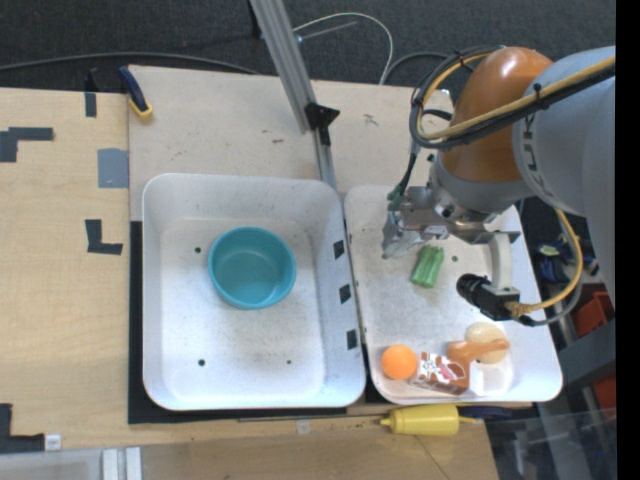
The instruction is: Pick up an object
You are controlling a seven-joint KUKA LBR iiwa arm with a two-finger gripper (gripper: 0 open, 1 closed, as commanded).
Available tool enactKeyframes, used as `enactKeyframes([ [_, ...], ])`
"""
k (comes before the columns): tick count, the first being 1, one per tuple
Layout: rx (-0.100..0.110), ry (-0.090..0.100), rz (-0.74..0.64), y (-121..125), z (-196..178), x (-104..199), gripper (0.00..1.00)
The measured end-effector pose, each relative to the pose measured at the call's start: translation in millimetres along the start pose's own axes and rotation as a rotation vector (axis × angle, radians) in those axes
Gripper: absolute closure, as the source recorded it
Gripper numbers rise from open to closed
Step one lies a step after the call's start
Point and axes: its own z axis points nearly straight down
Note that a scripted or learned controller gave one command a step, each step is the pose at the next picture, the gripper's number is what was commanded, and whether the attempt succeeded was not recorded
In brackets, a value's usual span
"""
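Observation:
My gripper (393, 246) hangs over the upper left part of the right bin (372, 298), just left of a small green block (428, 266) that lies on the bin floor. Nothing shows between its tips. Near the right bin's front edge lie an orange ball (399, 362), a red and white packet (441, 370), an orange and cream toy (478, 343) and a white cup (491, 376). A teal bowl (252, 266) stands upright in the left bin (165, 298).
A yellow bottle (425, 421) lies on the bench just in front of the right bin. A slanted metal pole (290, 58) ends at the divide between the bins. A blue and yellow clamp (135, 92) sits at the bench's back left.

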Motion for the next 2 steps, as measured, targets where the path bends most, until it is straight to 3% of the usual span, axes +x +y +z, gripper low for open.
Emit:
enactKeyframes([
  [2,0.003,-0.002,0.001,-9.0,7.8,117.4,1.0],
])
